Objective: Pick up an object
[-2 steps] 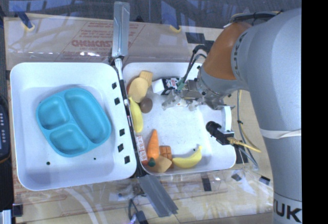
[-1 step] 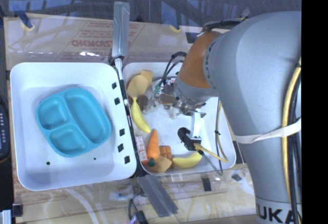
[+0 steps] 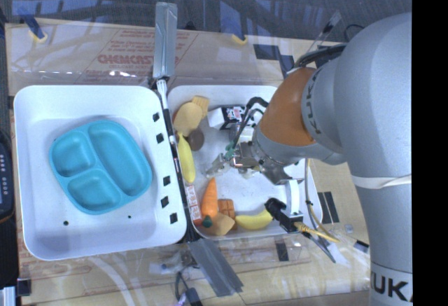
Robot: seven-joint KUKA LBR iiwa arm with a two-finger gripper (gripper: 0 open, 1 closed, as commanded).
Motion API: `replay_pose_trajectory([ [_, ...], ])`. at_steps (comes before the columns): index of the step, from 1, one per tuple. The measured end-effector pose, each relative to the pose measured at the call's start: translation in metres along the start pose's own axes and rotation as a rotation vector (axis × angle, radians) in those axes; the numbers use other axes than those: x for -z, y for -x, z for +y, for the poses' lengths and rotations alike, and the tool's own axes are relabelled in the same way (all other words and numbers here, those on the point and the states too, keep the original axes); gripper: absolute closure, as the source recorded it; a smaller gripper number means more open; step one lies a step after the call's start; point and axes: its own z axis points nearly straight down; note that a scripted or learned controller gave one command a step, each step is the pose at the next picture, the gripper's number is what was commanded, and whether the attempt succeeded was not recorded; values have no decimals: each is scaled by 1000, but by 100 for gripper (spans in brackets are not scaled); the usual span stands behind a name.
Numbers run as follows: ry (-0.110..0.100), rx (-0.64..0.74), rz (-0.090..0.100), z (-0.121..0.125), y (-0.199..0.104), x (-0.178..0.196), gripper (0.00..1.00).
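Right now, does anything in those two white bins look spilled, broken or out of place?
Nothing looks spilled or broken. The blue divided plate sits askew in the left bin, and the toy food in the right bin crowds its left and lower edges.

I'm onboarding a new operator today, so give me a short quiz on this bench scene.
1. True or false: the carrot lies on the blue plate.
2. How many compartments does the plate have? A two, B three, C four.
3. Fill in: the gripper is above the bin on the camera view's ___ side.
Key: 1 false; 2 B; 3 right.
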Motion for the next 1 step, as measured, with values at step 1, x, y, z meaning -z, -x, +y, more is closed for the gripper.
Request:
replay_pose_trajectory([
  [1,0,69,0,-25,-30,0,0],
])
